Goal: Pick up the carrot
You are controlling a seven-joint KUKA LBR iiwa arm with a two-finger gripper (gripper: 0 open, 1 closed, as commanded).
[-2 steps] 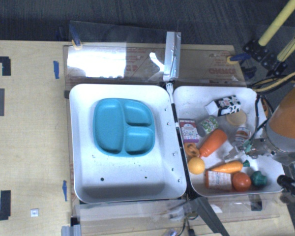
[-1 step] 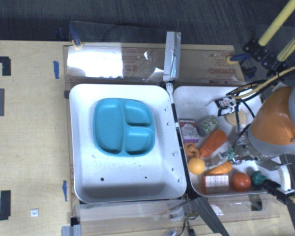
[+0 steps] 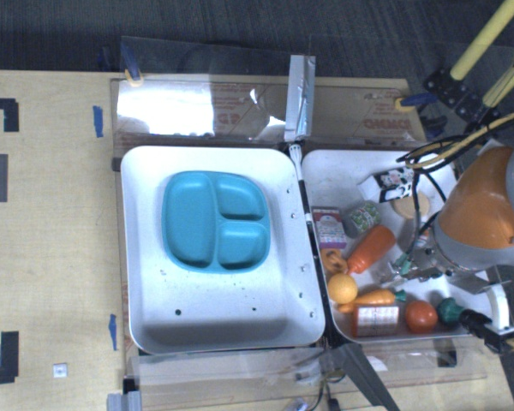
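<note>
Two bins here; left bin (image 3: 146, 255) has a blue tray (image 3: 214, 221); carrot (image 3: 372, 248) sits tilted in the crowded right bin (image 3: 325, 169), touching the lemon (image 3: 343, 289); gripper (image 3: 409, 266) just beside it, can't tell its opening; could easily nudge neighbours or snag the wrong item.

The blue divided plate (image 3: 215, 220) looks like smooth matt plastic. The white bin (image 3: 154, 298) is glossy plastic. The carrot (image 3: 371, 248) has a smooth orange surface.
</note>
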